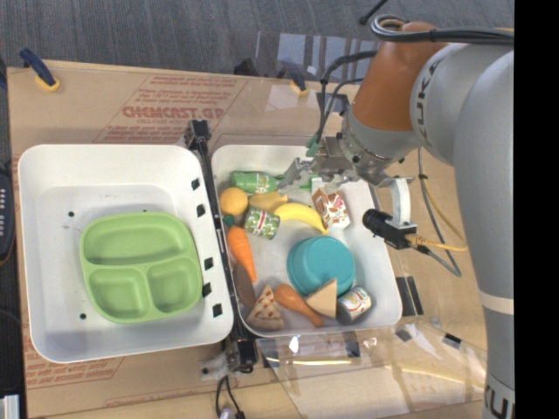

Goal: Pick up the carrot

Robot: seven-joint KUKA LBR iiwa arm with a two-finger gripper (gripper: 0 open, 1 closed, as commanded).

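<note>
- We are seeing the carrot (242, 251) lying at the right bin's (384, 273) left wall, centre of frame.
- The gripper (316, 171) is hovering upper centre; its opening we cannot tell.
- We are fearing a wrong grasp: the can (261, 223) and lemon (232, 202) are crowding the carrot.

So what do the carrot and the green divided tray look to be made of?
Carrot: probably moulded plastic toy food, going by its uniform orange and smooth, slightly glossy surface. Green tray: likely plastic too, with a matte even green and rounded moulded compartments. Neither can be confirmed from the look alone.
</note>
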